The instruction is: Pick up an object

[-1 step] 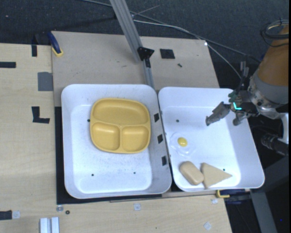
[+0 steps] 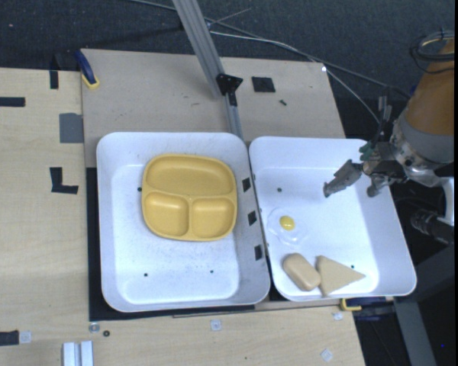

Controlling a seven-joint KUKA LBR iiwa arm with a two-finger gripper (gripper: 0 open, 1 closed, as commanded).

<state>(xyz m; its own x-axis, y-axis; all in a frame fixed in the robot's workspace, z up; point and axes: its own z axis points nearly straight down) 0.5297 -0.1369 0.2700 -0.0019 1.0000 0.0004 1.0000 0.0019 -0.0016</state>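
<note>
Hand (image 2: 360, 180) is hovering with fingers spread and nothing between them over the right bin (image 2: 382, 227), so no pick is made yet; below-left of it are lying the yellow ball (image 2: 287, 223), tan roll (image 2: 301, 271) and wedge (image 2: 337, 274).

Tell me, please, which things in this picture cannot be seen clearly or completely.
- The arm: cut off by the right edge of the camera view; just the wrist section shows.
- The hand: small and dark above the right bin; its finger tips blur together.
- The small yellow object: too small to identify; something clear and faint lies around it.
- The tan rounded piece and tan wedge: whether they touch is unclear.
</note>
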